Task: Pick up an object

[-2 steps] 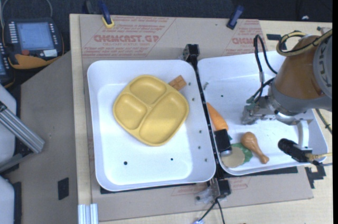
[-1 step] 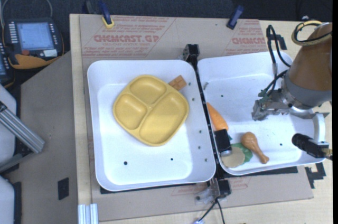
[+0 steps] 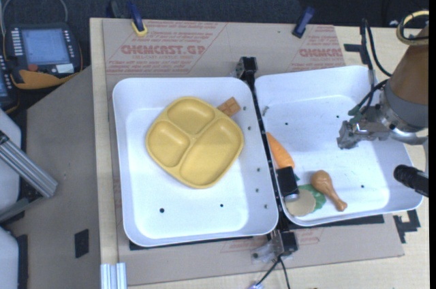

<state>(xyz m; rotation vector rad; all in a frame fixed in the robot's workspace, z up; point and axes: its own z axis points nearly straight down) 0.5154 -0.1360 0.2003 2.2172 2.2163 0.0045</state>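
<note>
Camera view: a toy drumstick lies near the right bin's front edge, beside a carrot. The hand hovers above the bin floor, apart from them; its grip state cannot be told. Approach step; next, move over the drumstick and descend.

The brown board under the two bins carries red printing. Above the left bin it reads "CHEMCAST GP", with a line of smaller red print over it too fine to make out. Above the right bin the same red lettering repeats, partly cut off.
</note>
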